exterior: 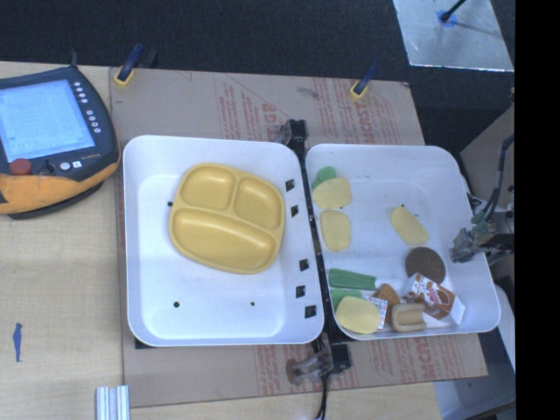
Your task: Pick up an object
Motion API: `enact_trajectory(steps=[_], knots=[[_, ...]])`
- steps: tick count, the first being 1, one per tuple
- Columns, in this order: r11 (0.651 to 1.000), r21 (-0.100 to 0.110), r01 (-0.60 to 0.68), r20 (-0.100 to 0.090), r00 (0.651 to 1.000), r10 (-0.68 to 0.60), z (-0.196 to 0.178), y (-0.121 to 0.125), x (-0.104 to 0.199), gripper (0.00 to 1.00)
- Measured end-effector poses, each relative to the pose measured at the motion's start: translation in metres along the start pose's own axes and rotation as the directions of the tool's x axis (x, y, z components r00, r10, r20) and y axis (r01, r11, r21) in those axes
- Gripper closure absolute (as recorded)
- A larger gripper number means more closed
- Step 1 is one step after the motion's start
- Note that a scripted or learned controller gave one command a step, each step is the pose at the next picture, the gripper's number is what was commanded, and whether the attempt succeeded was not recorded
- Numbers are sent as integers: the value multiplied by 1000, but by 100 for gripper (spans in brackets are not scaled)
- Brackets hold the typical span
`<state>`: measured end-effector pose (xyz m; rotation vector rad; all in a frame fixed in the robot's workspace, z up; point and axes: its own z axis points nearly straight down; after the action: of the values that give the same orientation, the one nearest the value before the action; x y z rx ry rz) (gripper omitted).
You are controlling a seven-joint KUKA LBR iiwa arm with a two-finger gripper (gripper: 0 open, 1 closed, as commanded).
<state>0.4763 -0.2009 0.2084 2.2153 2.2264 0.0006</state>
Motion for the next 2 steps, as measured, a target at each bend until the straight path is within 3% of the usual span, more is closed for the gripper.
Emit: enact_trajectory(steps=[1,2], knots=[[1000,1,-2,1,1000,2,-16,0,-11,100],[1000,-1,3,-1,1000,-3,-45,1,27,100]])
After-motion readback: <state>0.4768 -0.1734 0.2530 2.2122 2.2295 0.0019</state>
